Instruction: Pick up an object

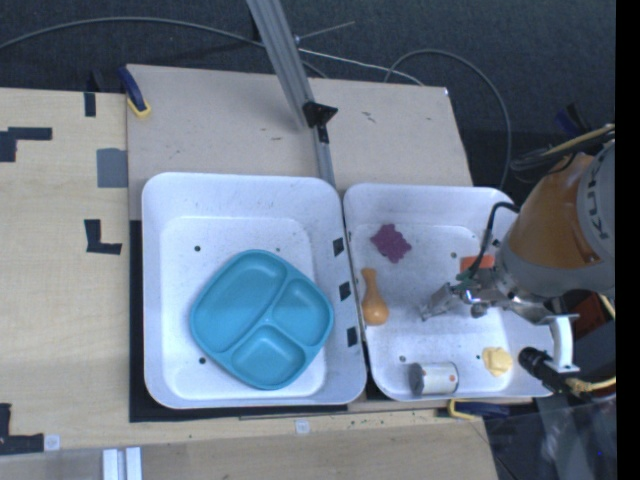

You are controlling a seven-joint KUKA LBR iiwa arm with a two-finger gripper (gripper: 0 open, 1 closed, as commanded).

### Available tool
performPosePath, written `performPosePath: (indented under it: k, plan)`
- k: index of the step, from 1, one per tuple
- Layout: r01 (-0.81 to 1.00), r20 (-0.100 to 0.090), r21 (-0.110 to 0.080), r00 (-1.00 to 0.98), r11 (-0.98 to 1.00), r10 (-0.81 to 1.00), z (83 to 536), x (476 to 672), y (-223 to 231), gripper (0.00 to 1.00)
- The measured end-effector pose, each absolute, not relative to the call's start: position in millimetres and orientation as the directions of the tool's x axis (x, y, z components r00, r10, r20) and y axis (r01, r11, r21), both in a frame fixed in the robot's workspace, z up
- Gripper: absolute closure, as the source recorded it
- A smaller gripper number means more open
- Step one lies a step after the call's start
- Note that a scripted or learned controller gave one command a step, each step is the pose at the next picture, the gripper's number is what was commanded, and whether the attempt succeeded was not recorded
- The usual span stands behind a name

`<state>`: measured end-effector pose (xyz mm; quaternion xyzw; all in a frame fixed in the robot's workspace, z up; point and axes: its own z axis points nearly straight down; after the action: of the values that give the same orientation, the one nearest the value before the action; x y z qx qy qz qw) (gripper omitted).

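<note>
Far left of the gripper (440, 304): left bin (160, 268), holding a blue divided plate (262, 318) lying flat, tilted on the diagonal. Well apart from the fingers, across the wall between the two bins.

Right bin (440, 200), moving rightward toward the gripper:
- Orange pear-shaped toy (373, 300), just left of the fingertips, near the bin's left wall. Close, not touching.
- Purple lumpy piece (390, 242), up and left of the gripper, lying free on the bin floor.
- Small grey-and-white cylinder (433, 377), on its side, below the gripper near the front wall.
- Small orange-red piece (472, 262), just above the wrist, partly hidden by the arm.
- Yellow piece (496, 359), below and right of the fingers, near the front right corner.

Gripper low over bare bin floor in the middle of the right bin, fingers pointing left. Slightly parted by the look of it, nothing visible between them. Arm (555, 233) reaching in from the right, orange band above the wrist.

Progress, as judged: no object lifted, every item resting on the bin floor. Reach into the bin done; grasp and lift left to do. Pear-shaped toy the nearest candidate, no clear target otherwise. Fingers aimed at floor between items, so a closing here likely to catch nothing.
</note>
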<state>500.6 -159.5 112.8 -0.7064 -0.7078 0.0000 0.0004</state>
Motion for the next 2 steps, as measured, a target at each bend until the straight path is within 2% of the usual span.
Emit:
performPosePath:
  k: [1, 2]
  plan:
    - [1.000, 0.002, -0.004, -0.002, 0.002, 1.000, 120.1, 500.1, -158.8, 1.00]
    - [1.000, -0.001, 0.003, -0.003, 0.003, 1.000, 172.9, 510.5, -154.3, 1.00]
